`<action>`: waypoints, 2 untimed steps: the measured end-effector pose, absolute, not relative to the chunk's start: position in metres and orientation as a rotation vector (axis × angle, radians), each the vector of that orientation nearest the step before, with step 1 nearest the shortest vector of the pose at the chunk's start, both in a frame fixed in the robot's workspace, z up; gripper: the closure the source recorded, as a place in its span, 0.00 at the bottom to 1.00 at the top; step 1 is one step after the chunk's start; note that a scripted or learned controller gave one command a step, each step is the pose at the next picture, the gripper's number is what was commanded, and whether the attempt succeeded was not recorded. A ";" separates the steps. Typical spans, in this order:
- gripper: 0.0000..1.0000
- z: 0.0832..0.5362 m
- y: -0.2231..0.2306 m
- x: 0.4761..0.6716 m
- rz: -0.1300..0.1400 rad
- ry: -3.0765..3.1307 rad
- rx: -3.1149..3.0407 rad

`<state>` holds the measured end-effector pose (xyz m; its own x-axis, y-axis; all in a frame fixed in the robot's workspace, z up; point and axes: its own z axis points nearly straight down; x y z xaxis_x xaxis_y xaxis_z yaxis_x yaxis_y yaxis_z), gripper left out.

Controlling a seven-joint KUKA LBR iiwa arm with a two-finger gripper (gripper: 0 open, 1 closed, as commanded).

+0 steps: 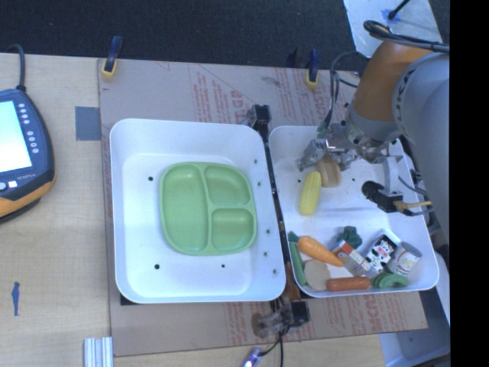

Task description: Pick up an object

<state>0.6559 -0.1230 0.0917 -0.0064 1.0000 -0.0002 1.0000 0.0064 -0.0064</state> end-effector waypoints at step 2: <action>0.00 0.091 -0.098 0.596 0.007 -2.223 -2.215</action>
<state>0.5957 -0.0980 0.0915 -0.0037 1.0000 -0.0008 1.0000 0.0037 -0.0054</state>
